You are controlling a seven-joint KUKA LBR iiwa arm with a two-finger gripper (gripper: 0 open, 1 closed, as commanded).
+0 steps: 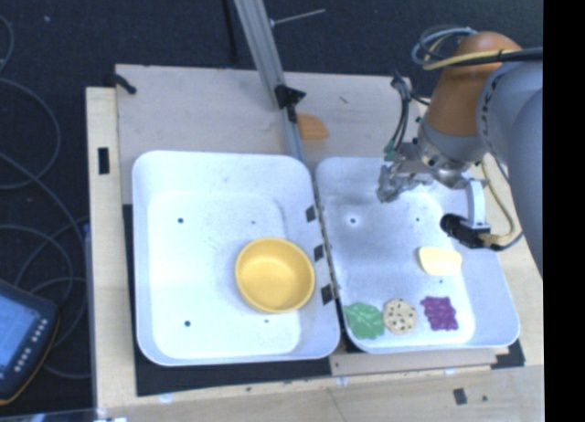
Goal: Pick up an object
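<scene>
From the overhead camera, the grey two-finger gripper hangs over the far end of the right white bin; I cannot tell its state. The pale yellow flat block, green leaf-shaped piece, round speckled cookie and purple cluster lie near the front (all untouched). This looks like the approach step; next it must travel forward and descend.

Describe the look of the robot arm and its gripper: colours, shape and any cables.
The arm is a thick, rounded grey body with a glossy orange band above the wrist. Thin pale cables loop over the top of the band, and a dark cable runs down beside the wrist. The gripper is a small metallic grey assembly below the wrist. A black part juts out at the arm's lower side.
</scene>
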